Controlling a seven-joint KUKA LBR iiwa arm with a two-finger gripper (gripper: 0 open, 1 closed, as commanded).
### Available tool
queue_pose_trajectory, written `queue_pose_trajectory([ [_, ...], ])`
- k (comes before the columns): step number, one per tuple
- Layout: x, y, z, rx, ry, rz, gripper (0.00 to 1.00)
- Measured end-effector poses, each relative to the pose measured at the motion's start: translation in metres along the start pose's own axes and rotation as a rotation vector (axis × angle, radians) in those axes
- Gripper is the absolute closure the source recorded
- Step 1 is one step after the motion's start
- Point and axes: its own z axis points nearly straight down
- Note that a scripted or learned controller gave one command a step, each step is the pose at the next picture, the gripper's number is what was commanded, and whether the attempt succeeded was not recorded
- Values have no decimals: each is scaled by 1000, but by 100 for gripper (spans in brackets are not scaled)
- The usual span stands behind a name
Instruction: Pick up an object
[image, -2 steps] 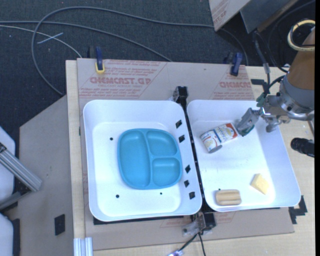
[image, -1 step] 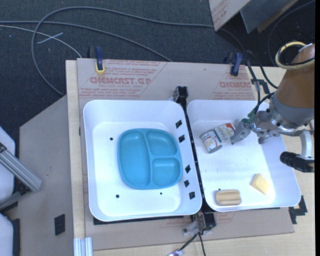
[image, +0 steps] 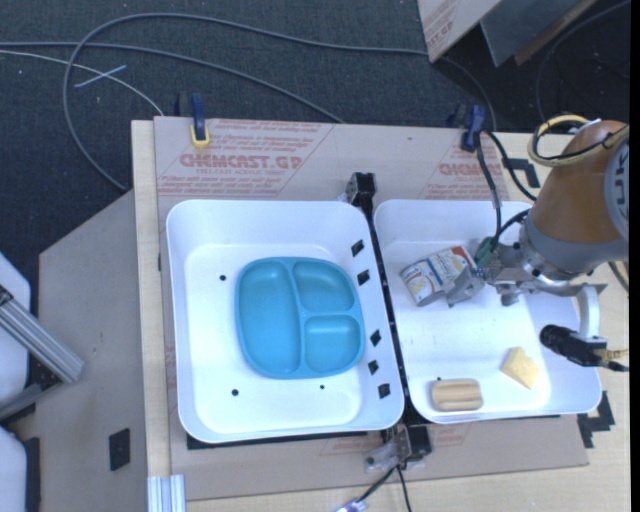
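Counting three things in the right bin (image: 440, 222): one carton (image: 432, 277), one bread roll (image: 456, 395), one cheese wedge (image: 520, 367). One blue plate (image: 299, 317) fills the left bin (image: 190, 300). Reaching over the right bin's right edge, the gripper (image: 468, 288) touches the carton; its grip is unreadable.

Robotics lab, clamped board (image: 250, 150), loose cables (image: 110, 60), white bins (image: 190, 300)

The bench (image: 150, 300) has a brown board (image: 300, 155) on top. Two white bins sit on it side by side: the left bin (image: 190, 300) and the right bin (image: 440, 225), touching in the middle.
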Motion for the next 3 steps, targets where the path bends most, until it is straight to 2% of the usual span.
queue_pose_trajectory([
  [1,0,2,-14,-7,-2,0,100],
  [2,-4,-2,-77,-13,-5,-1,100],
  [3,-4,-1,-64,-4,-2,0,100],
])
